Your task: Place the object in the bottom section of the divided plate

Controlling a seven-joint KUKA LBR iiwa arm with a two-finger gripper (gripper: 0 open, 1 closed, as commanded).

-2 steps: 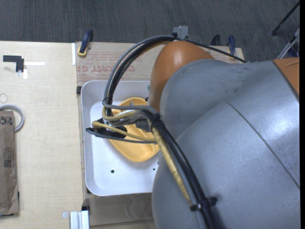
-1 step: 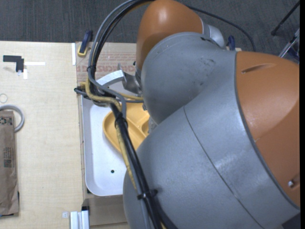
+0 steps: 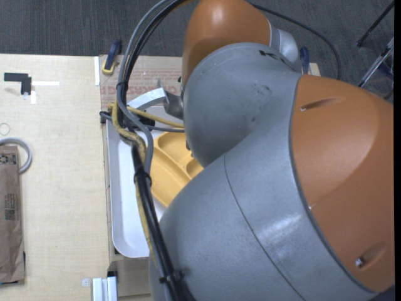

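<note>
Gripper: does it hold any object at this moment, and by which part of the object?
It cannot be told. The grey and orange arm covers most of the white bin and much of the yellow divided plate, hiding whatever might be held.

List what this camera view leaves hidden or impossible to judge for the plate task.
- Divided plate: a yellow corner shows; the arm covers the rest, so the bottom section cannot be judged.
- Object to place: cannot be made out, with the arm covering most of the bin.
- White bin: its left rim shows; the arm hides its interior.
- Brown packet: cut off by the left edge; print too small to read.
</note>
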